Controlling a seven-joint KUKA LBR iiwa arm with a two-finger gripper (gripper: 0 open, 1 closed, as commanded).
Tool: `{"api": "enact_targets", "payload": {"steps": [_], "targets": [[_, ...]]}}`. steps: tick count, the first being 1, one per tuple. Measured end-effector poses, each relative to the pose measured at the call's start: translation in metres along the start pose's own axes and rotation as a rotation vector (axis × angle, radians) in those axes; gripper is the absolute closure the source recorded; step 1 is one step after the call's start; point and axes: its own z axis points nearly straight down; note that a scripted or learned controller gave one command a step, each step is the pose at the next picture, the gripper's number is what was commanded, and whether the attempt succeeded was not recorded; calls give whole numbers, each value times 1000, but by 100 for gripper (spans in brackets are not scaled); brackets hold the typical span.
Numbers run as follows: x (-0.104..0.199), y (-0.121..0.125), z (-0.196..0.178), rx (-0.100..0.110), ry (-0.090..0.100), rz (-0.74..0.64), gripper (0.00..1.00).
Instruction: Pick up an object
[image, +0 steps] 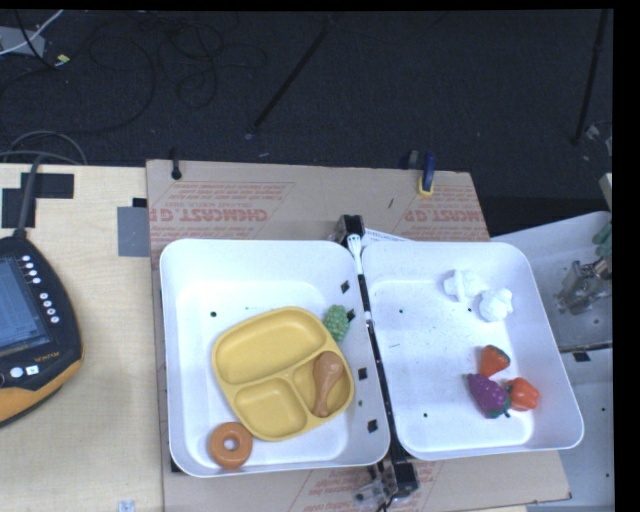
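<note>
The left bin (190, 300) holds a yellow divided plate (262, 365). A brown toy drumstick (326, 381) lies in the plate's right compartment. A small green broccoli piece (337, 321) sits against the plate's upper right rim. An orange donut (230, 445) lies near the bin's front left corner. In the right bin (420, 400), two white crumpled lumps (478, 294) rest toward the back right. A red strawberry (493, 359), a purple grape bunch (487, 394) and an orange-red fruit (523, 394) cluster at the front right.
Both bins stand on a cardboard sheet (300, 205) with a blue clip (428, 175) at its back edge. A control pendant (25, 320) lies on the bench at far left. A metal fixture (580, 283) sits just right of the right bin.
</note>
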Motion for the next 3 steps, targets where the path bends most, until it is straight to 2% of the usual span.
{"api": "enact_targets", "payload": {"steps": [1,2,3], "targets": [[54,38,-141,-29,-6,-9,100],[112,-2,-53,-3,-3,-8,100],[134,0,44,-1,-4,-5,100]]}}
